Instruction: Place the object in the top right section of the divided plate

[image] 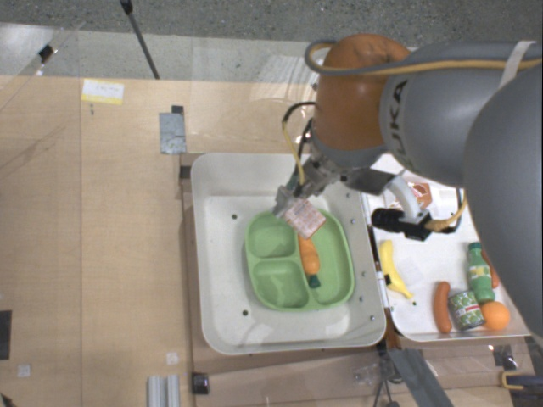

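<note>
You have the gripper [293, 200] low over the plate [335, 291] in the left bin [212, 253], and a small pinkish packet [305, 219] sits right at its tip, over the top of the plate's right-hand section. Whether the packet is pinched or just lying under the tip, you cannot tell from here, nor how wide the hand stands. A carrot [310, 259] already lies in that same long section, just below the packet, so keep the packet toward the upper end and let it go low rather than dropping it, or it may land on the carrot or slide over the divider. The wrist and orange band [356, 91] hide the bin's top right corner, and the plate's upper rim is hard to make out beneath the tip. The right bin [424, 270] is partly cut off by the arm.
</note>
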{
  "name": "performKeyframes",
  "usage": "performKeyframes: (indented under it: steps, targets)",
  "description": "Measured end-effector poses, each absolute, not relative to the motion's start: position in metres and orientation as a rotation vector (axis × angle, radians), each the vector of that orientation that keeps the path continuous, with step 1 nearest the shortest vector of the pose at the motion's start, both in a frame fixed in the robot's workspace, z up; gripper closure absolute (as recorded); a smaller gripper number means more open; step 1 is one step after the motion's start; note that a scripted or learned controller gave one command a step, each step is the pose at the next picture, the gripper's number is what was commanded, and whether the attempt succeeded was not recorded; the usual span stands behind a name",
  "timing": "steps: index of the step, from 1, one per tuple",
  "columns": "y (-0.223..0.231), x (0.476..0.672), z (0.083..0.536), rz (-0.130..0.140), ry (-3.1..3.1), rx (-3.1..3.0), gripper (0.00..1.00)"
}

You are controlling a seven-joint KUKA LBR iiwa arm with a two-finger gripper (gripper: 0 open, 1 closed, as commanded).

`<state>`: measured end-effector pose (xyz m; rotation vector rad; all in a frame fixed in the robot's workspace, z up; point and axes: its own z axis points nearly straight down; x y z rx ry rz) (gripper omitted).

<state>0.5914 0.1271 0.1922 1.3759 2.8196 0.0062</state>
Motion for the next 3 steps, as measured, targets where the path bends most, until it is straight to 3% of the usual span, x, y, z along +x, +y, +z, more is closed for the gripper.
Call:
performKeyframes:
  steps: [1,2,3]
  targets:
    - [0.154,0.620,0.127,0.008,2.922,1.140,1.00]
    - [0.099,0.627,0.148,0.006,2.990,0.938,1.00]
    - [0.133,0.578,0.134,0.005,3.102,0.467,1.00]
